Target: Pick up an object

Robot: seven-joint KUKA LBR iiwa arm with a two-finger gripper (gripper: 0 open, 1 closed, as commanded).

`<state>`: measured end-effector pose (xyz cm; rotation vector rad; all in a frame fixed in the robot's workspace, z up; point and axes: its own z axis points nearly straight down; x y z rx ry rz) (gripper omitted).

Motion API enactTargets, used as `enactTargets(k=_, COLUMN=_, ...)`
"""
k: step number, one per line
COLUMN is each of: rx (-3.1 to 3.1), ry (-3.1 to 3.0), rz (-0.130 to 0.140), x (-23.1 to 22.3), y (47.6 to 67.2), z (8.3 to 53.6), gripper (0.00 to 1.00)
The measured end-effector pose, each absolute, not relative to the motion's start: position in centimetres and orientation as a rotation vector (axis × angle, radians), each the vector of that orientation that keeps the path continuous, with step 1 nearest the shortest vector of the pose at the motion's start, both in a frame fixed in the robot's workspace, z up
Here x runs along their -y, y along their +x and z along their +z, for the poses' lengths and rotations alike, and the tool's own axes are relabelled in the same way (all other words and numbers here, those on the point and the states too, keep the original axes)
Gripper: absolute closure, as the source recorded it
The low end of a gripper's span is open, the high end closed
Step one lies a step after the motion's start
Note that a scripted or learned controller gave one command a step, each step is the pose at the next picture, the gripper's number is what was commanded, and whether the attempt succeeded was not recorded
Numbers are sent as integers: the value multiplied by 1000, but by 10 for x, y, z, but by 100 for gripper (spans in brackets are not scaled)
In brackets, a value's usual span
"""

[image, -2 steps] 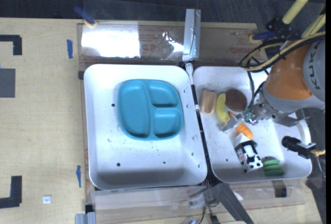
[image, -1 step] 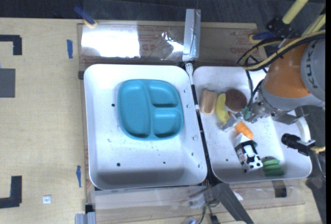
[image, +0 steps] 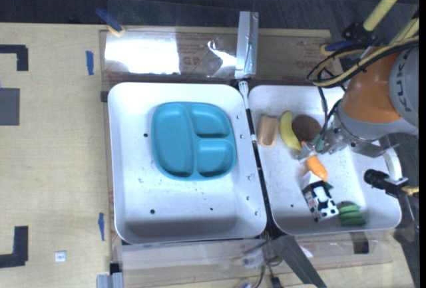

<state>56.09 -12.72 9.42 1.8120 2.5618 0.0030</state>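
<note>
Orange-banded wrist (image: 373, 97) of the grey arm sits highest in the camera view, reaching in from the right over the right bin (image: 286, 203). Below it the jaws come down near the bin's middle; the wrist and cabling shade them, and we cannot tell how wide they stand. Nothing shows between them, so we log no hold. Just up-left of the jaws lies a brown round object (image: 306, 126), close enough that we cannot say whether they touch. Beside it, further left, a yellow banana (image: 289, 132) lies with its long axis running roughly up-down in the view, then a tan block (image: 267, 130) near the bin's left wall. Just below the jaws lies a small orange piece (image: 317, 167), tilted. Further toward the near rim sit a black-and-white item (image: 321, 201) and a green item (image: 350, 214). We judge the brown object or the orange piece the likeliest pick, each a short shift away. Left bin (image: 133, 203) carries a blue divided tray (image: 194, 140), well apart.
</note>
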Motion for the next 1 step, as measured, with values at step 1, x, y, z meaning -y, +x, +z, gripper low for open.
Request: enactTargets(k=1, rx=-2472, ry=1937, rz=4, x=71, y=593, z=200, gripper=100)
